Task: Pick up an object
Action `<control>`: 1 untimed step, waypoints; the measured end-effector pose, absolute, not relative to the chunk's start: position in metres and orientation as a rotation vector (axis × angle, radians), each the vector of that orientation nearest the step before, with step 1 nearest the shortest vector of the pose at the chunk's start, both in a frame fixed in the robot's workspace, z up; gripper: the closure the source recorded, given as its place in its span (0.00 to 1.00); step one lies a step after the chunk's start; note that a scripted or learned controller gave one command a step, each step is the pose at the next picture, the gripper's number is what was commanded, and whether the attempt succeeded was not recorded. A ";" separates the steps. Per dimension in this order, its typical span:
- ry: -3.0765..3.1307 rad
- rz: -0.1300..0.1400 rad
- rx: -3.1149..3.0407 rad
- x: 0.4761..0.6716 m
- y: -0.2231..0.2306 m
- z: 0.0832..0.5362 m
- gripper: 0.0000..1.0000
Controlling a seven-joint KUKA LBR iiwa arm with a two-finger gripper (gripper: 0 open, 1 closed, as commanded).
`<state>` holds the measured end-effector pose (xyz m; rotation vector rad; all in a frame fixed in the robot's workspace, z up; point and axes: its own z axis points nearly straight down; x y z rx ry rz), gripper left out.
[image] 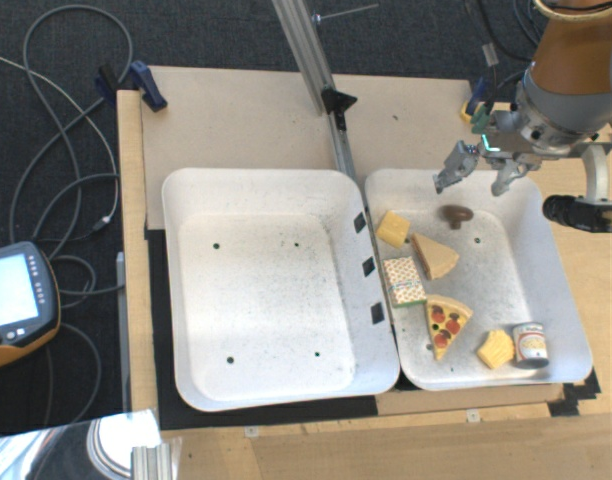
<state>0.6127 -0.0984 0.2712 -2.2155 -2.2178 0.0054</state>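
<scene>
My gripper (481, 173) hangs over the far end of the right bin (561, 298), fingers spread open with nothing between them. Just below it lies a small brown disc (456, 214). Further down the bin sit a yellow cheese block (393, 229), a tan wedge (436, 258), a patterned cracker square (404, 280), a pizza slice (446, 325), a second yellow block (496, 349) and a small can (531, 344).
The left bin (186, 208) lies beside the right one, with a row of black clips (367, 266) along the divide. A metal pole (306, 48) slants across the back of the bench. Cables and a handheld pendant (16, 303) lie on the floor at left.
</scene>
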 end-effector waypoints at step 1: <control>-2.221 0.001 -2.218 0.613 -0.098 0.274 0.00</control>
